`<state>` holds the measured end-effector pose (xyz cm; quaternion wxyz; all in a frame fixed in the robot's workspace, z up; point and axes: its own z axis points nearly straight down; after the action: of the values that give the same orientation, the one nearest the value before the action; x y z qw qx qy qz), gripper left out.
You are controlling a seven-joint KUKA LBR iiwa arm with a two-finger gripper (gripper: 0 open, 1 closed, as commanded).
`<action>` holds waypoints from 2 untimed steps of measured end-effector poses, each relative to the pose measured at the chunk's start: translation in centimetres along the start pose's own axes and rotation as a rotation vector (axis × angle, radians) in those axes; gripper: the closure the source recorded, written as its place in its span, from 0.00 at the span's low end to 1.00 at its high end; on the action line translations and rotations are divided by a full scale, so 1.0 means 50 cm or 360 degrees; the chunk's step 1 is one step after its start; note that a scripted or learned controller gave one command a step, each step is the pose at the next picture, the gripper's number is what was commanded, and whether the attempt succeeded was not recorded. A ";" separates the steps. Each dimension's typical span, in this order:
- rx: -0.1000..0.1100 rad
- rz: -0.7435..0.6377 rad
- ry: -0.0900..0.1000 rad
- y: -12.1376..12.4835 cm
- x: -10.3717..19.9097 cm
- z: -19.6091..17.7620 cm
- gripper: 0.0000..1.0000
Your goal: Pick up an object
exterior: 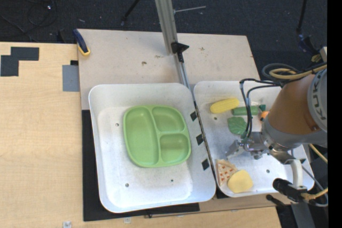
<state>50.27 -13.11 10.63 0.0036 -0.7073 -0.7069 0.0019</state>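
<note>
Low in the right half of the frame, my gripper hangs inside the right bin, with the grey arm and its orange band coming in from the right edge. Whether the tool is apart or together I cannot tell; it is a small dark tangle from up here. I see nothing held in it.

Candidates lie all around it. A yellow banana-like toy sits toward the top of that bin, with a green stick-shaped piece just beside it and a darker green lump below them, nearest the tool. A pizza-slice toy and a pale yellow rounded piece rest together at the bin's bottom edge. The left bin carries a green divided plate, well apart from the arm.

I judge this as the approach step, nothing yet picked. Next I need to commit to one target, probably the green lump, centre over it, descend and close.
</note>
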 end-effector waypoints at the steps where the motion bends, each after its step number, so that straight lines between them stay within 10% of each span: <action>1: -0.0009 0.0000 0.0001 0.003 0.000 0.029 0.00; 2: -0.0020 0.0008 0.0002 0.006 -0.001 0.006 1.00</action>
<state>50.54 -13.18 10.35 -0.0004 -0.7091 -0.7051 -0.0028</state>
